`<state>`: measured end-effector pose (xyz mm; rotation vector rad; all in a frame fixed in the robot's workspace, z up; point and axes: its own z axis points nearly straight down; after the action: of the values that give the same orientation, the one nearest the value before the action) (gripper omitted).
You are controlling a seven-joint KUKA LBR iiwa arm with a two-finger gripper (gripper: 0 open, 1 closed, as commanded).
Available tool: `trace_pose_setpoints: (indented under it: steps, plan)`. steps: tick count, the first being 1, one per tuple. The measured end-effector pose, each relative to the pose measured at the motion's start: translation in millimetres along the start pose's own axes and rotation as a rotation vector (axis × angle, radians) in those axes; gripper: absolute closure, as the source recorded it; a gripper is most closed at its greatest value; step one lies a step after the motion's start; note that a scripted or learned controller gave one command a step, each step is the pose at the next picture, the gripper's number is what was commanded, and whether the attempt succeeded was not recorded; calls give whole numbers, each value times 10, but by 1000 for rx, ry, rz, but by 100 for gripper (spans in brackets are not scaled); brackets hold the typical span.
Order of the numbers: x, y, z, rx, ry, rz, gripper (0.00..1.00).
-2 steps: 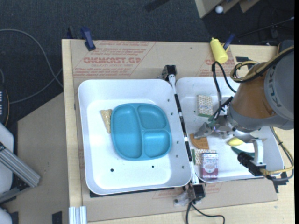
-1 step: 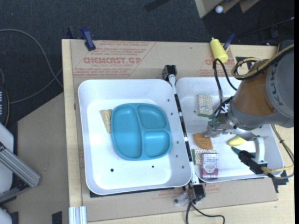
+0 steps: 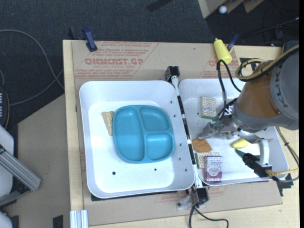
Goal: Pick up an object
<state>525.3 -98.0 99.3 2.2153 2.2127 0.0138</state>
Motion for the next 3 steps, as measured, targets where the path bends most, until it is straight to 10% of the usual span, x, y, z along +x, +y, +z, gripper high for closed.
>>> trace_pose_setpoints:
  steps: [2,3]
  plan:
    - [-1036,866,156,14,0,-1,0]
    - [-1147,316,154,15,3,-1,0]
